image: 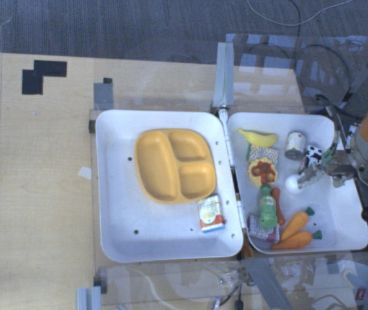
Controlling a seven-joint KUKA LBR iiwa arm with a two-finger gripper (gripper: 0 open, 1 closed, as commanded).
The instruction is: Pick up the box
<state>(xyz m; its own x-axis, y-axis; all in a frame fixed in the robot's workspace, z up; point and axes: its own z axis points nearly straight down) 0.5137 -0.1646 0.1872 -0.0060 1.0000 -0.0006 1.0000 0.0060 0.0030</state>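
Over the right bin [345, 234], end effector [308, 177] low (arm from right), box [210, 213] well apart

A pale wooden bench [35, 192] is seen, and two white bins are borne on it: the left bin [116, 192] and, touching it on the right, the right bin [345, 225].
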